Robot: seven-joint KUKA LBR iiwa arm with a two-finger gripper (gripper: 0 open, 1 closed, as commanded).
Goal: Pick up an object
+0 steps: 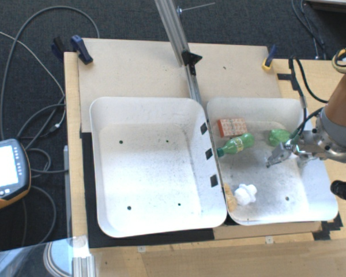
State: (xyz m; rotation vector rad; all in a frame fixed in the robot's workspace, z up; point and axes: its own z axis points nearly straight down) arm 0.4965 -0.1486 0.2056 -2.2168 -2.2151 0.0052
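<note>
The right bin point(311, 209) holds several objects. An orange-brown patterned box point(231, 126) lies near its back left. A green bottle point(236, 145) lies on its side just in front of the box. A small green object point(279, 136) rests further right, and a white crumpled object point(245, 194) sits near the bin's front left. My gripper point(277, 156) reaches in from the right and hangs low over the middle of the right bin. It is just below the small green object and to the right of the bottle, with nothing seen in it.
The left bin point(104, 154) stands beside the right one, with a shared ridge carrying black clips point(209, 153). A metal pole point(173, 27) slants in from the top. Cables point(300, 85) run along the bench's right rear, and a handheld pendant point(6, 169) lies on the floor at far left.
</note>
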